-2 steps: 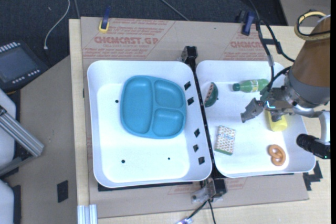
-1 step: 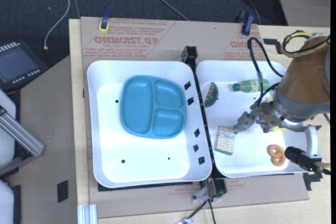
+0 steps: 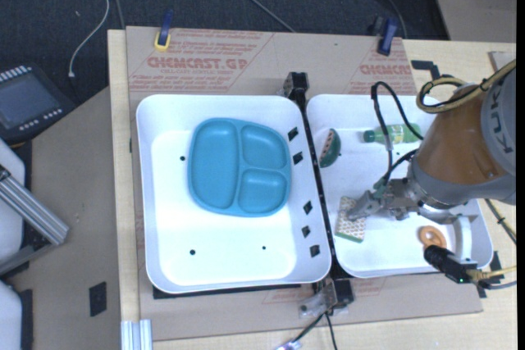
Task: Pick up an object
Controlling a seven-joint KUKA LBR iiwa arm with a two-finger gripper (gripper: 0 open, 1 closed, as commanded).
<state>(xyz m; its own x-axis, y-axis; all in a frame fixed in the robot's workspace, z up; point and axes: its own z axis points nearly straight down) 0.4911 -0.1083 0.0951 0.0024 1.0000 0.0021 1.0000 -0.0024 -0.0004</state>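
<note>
The left bin (image 3: 164,176) holds a blue divided plate (image 3: 239,166), lying near its middle and well apart from the arm. Across the divider, the right bin (image 3: 349,258) carries the things within reach. At about ten o'clock in that bin sits a small wedge with a green rim (image 3: 330,147), close to the divider. At about twelve o'clock lies a green bottle (image 3: 392,134) on its side, its long axis running roughly nine to three. Toward seven o'clock in the bin lies a flat speckled pad (image 3: 353,219), a squarish card-like piece tilted so its long axis runs from about one o'clock down to seven. At about four o'clock there is a small orange ring-shaped piece (image 3: 432,238), partly under the wrist.

The claw (image 3: 367,207) reaches in from three o'clock and its tips sit right at the pad's upper right edge, touching or just above it; which of the two cannot be told. The fingers look parted a little, with nothing clearly between them. The pad is the likeliest target: it lies at about eight o'clock from the tips, just beside them, so the coming move seems to turn on a short drop and close across its narrow side.
</note>
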